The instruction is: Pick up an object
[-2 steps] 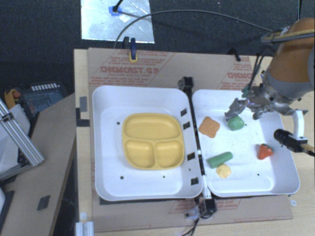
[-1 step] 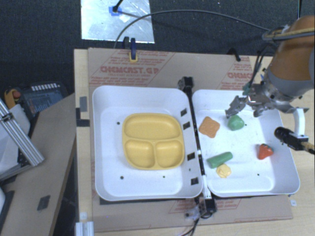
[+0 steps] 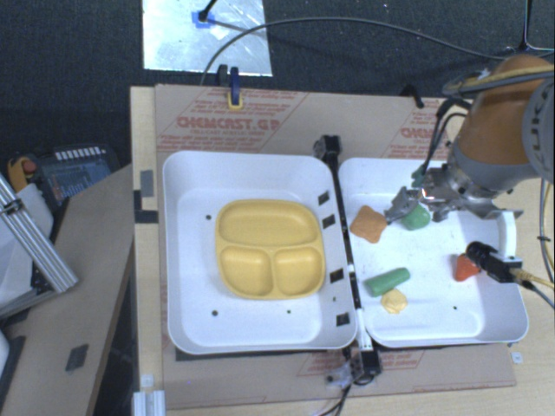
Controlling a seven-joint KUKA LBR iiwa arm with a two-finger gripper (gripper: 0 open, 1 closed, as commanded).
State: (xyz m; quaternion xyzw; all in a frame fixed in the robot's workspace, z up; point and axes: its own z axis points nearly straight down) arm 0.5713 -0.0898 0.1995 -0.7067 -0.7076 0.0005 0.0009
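The tool (image 3: 408, 206) sits low over the right bin (image 3: 499, 319), up near its far edge, grey metal parts pointing toward the divider; whether it is wide or narrow I cannot tell from this slant, and nothing is plainly seen held by it; a rounded green object (image 3: 417, 217) lies right against the tool's tip, touching or just under it; just beside that, toward the divider, an orange piece (image 3: 368, 224) rests on the bin floor; nearer the front, a long green object (image 3: 387, 280) lies at a slant, and a small yellow object (image 3: 395, 302) sits just beside it, nearly touching; over by the right wall a red-orange object (image 3: 466, 269) sits next to a black fitting; behind the tool the arm (image 3: 503, 137) bulks up, orange band above the wrist, coming in from the right; across the divider, the left bin (image 3: 186, 232) carries a yellow three-compartment tray (image 3: 269, 248) near its middle; both bins rest on brown cardboard (image 3: 260, 115) on the bench.
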